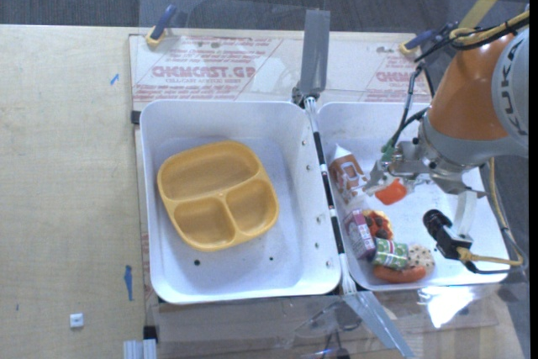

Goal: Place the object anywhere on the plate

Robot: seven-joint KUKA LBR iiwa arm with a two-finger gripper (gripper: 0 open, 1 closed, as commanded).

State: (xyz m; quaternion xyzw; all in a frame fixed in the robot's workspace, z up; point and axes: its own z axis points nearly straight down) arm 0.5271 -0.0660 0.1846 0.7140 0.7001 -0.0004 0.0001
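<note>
Plate (217, 194) sits mid left bin (160, 265), room all round. Arm over right bin (496, 269), jaws (392, 185) gripping orange piece (391, 192) above clutter.

Yellow plate (218, 194) in left bin (168, 130), arm (471, 109) over right bin (487, 265).
</note>
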